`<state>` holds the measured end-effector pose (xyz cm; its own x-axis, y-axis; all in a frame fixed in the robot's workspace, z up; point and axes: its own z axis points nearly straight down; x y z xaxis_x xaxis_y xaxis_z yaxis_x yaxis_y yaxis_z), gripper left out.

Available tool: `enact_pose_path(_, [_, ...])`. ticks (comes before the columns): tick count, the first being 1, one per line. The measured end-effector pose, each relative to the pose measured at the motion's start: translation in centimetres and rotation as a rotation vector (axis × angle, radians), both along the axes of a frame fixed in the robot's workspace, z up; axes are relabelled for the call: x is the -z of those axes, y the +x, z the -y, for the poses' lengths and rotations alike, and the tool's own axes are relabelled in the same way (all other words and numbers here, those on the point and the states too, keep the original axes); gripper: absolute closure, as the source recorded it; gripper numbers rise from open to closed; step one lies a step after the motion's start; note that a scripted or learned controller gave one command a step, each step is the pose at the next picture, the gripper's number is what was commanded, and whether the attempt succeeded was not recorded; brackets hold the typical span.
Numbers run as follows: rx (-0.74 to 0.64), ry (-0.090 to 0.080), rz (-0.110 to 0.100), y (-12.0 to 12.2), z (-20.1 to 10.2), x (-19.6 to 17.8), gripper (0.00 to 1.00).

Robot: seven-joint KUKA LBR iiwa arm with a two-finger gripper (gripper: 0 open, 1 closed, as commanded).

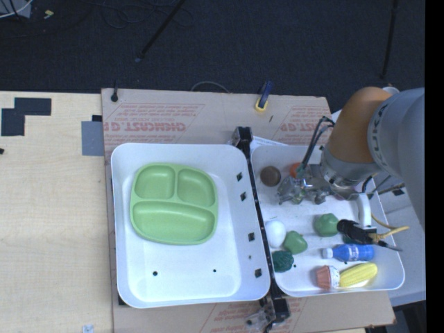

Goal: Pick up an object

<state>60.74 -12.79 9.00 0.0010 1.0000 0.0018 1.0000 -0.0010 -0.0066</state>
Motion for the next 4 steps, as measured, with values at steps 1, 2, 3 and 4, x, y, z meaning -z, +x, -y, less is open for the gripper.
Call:
enact_pose_path(1, [0.004,0.000,0.002,0.0,0.1,-1.3,1.00])
enact_pose_path(2, [0.008,-0.003,0.010,0.2,0.8,-7.5,1.00])
enact_pose_path(3, [-0.001,-0.002,0.008,0.4,0.8,-11.8,1.00])
enact_pose_path(4, [0.000,-0.001,0.007,0.4,0.9,-13.8,1.00])
